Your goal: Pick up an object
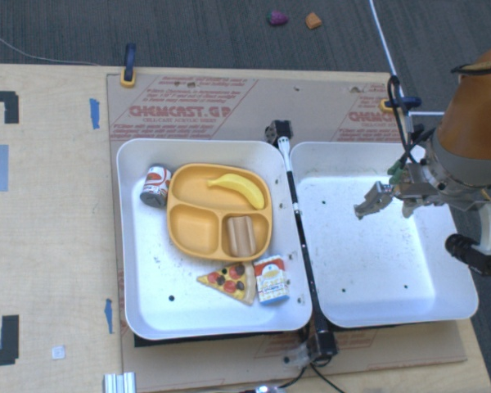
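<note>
I am hovering my claw (375, 205) over the right bin (376, 293), holding nothing (finger spread unclear); I should be crossing to the banana (239, 188) in the yellow tray (188, 228), descending squarely.

You see the divided tray (188, 219) in the left bin (139, 285), holding a banana (239, 188) and a sausage (241, 236). Left of the tray lies a can (155, 186); before it, a pizza slice (231, 282) and a small carton (272, 280).

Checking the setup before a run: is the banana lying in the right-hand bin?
No, the banana lies in the yellow tray in the left bin.
</note>
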Motion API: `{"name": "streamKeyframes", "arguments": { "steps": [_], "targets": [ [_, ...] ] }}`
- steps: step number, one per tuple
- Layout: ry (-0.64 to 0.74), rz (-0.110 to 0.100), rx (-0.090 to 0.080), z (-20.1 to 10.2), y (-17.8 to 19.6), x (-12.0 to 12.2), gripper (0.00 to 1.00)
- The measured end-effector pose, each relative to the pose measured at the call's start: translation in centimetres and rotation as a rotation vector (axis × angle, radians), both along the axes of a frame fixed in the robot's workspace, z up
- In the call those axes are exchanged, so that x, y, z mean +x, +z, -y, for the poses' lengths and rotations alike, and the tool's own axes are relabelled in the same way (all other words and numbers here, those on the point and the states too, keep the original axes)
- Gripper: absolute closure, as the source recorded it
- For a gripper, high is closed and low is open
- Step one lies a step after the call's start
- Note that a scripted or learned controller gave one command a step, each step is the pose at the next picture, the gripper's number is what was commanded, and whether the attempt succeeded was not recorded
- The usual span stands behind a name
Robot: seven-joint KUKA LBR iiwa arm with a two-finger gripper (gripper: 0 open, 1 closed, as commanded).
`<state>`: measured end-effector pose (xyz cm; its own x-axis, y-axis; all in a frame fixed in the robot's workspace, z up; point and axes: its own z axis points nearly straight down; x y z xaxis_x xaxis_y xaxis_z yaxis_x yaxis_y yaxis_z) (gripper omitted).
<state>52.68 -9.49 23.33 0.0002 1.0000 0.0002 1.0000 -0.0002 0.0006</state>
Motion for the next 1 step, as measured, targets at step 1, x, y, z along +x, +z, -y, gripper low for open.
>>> {"name": "streamKeyframes", "arguments": {
  "steps": [1],
  "targets": [
    [0.000,0.002,-0.001,2.14,-13.81,-1.09,0.00]
  ]
}}
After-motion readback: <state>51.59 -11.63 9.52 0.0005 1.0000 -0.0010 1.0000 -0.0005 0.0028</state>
